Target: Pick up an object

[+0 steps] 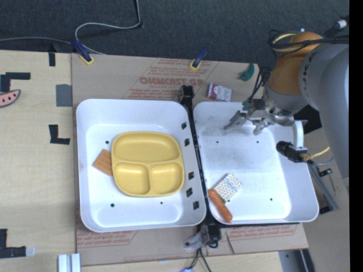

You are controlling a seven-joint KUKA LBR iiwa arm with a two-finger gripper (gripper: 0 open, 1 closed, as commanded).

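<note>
Hovering over the far part of the right bin [295, 203], the gripper [245, 123] has its fingers spread apart, gripping nothing. That bin holds two things, one patterned packet [228, 187] touching one orange carrot-like toy [220, 205], near its front left corner. The left bin [91, 152] holds one yellow divided plate [148, 163] atop one tan cracker-like piece [103, 162].

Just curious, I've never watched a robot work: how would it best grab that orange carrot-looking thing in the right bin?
Probably from above, across the middle of the orange carrot. It lies flat and slanted in the right bin near the front-left corner, so the hand should pinch its narrow width, clear of the patterned packet touching its upper end.
</note>
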